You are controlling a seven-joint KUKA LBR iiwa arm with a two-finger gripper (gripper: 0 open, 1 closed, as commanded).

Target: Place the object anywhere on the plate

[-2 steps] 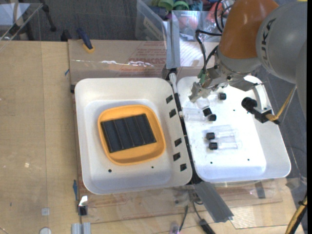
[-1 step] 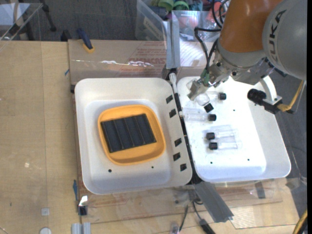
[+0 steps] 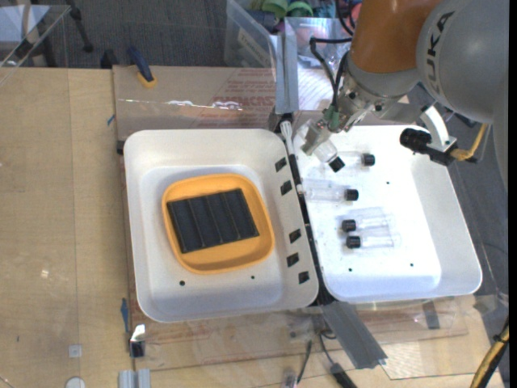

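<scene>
Gripper [image 3: 329, 129] above right bin's [image 3: 452, 241] far-left corner; finger state cannot be told. Clear black-capped vials [image 3: 367, 226] lie in that bin. Orange plate [image 3: 216, 222] sits left of it.

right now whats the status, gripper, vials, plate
Gripper at right bin's back left corner, a clear vial at its tip; grip unconfirmed. More vials lie loose in that bin. Orange plate in left bin, dark rack on it.

Arm [image 3: 452, 39]: grey casing carries dark letters "UKA" near upper right, the first letter cut off by the orange band. Cardboard sheet [image 3: 202, 95] behind the bins: faint red print, unreadable.
</scene>
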